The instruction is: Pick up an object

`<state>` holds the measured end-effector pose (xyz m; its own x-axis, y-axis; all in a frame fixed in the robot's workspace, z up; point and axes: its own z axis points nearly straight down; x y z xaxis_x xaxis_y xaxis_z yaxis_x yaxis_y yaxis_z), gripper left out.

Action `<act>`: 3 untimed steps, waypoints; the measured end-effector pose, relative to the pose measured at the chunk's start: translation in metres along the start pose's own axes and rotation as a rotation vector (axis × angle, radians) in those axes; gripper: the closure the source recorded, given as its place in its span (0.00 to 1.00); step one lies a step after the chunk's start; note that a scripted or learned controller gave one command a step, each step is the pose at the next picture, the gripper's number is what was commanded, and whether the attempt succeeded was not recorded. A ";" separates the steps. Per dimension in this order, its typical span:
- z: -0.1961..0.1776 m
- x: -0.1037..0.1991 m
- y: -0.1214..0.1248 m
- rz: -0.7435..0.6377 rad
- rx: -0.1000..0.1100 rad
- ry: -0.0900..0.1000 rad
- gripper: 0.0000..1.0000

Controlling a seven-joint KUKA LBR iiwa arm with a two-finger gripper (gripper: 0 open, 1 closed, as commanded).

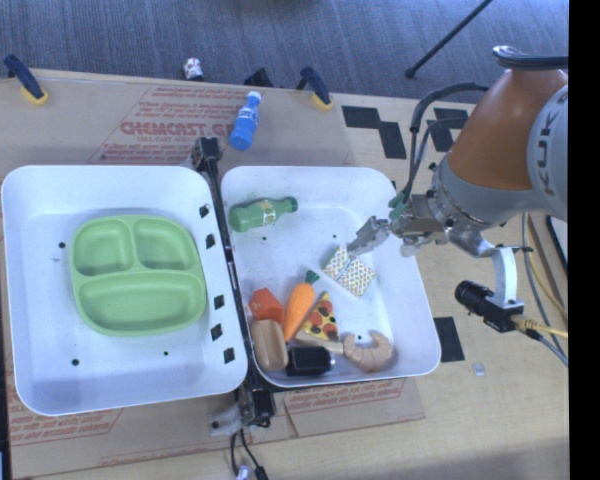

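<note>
- The arm [500,138] reaches in from the right, its jaws [365,236] hanging over the right bin [310,183], fingers slightly parted and holding nothing.
- A small checkered pouch [349,272] lies flat in that bin, just below and slightly left of the fingertips: likely the nearest target.
- Its long axis runs on a diagonal, roughly matching the jaws' approach.
- Carrot [300,308], bottle [262,213] and croissant [368,349] lie farther off; a green tray [138,273] sits in the left bin [40,368].

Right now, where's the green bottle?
The green bottle lies on its side in the right bin, near its upper-left corner, above the carrot and left of the gripper.
</note>
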<state>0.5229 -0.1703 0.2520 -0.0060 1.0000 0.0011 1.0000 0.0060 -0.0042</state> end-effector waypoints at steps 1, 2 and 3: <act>0.145 0.031 0.005 -0.001 0.004 0.001 0.00; 0.134 0.031 0.006 -0.005 0.003 0.000 1.00; 0.134 0.031 0.006 -0.005 0.003 0.000 0.00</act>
<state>0.5286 -0.1395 0.1176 -0.0110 0.9999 0.0010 0.9999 0.0110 -0.0073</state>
